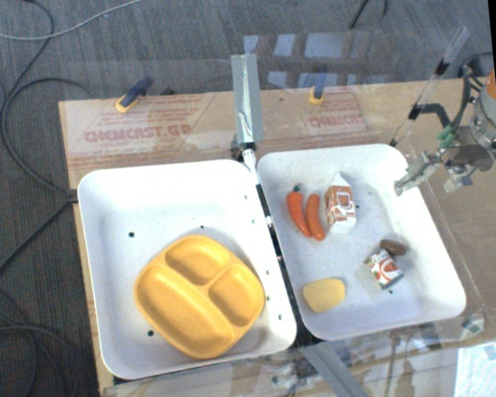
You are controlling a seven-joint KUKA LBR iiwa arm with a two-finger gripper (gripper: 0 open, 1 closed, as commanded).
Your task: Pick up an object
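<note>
The right bin (433, 279) holds an orange carrot (296, 213), an orange sausage (315, 218) beside it, and a white-and-orange carton (340, 208) touching the sausage. Nearer the front lie a pale yellow lump (325, 294) and a small white-and-orange carton (384, 270) with a brown piece (395, 246) against it. My gripper (432, 170) hangs over the right bin's right rim, to the right of all these objects and touching none of them. The grey arm with its orange band (490, 84) comes in from the right edge.
The left bin (108, 208) holds a yellow divided plate (201, 295) at its front middle. A metal post (246, 96) stands behind the seam between the bins. Cables lie on the carpet at the left and back.
</note>
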